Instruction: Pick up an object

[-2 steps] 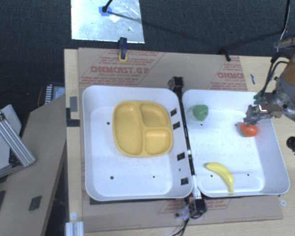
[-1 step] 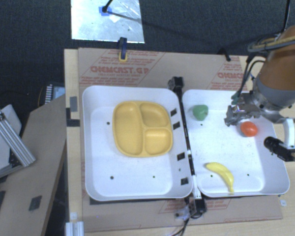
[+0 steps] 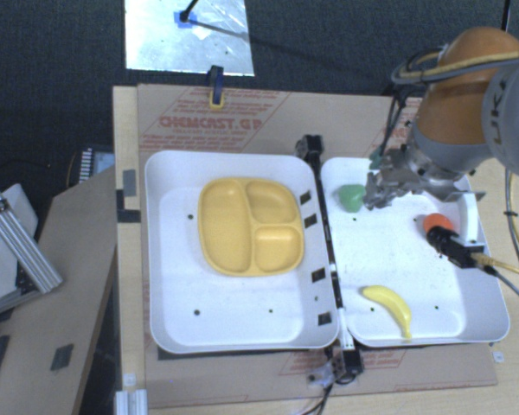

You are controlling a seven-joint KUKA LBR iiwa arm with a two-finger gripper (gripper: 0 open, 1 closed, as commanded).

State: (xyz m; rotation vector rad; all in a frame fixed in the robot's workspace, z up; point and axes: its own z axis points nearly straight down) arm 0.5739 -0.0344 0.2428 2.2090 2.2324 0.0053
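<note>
The grey arm with its orange band reached in from the upper right of the frame, and its tool hung low over the upper left part of the right bin. Whether the tool was spread or closed could not be told from this slant, and nothing could be seen gripped in it. A small green object lay on the bin floor just beside the tool, toward the left; whether the two were touching was unclear. An orange object sat near the bin's right wall, partly covered by a black fitting with a yellow cable. A yellow banana lay in the lower middle of the same bin, well apart from the tool. In the left bin rested a yellow divided plate, roughly centred. Both bins stood side by side on the surface, which was covered with printed cardboard.
</note>
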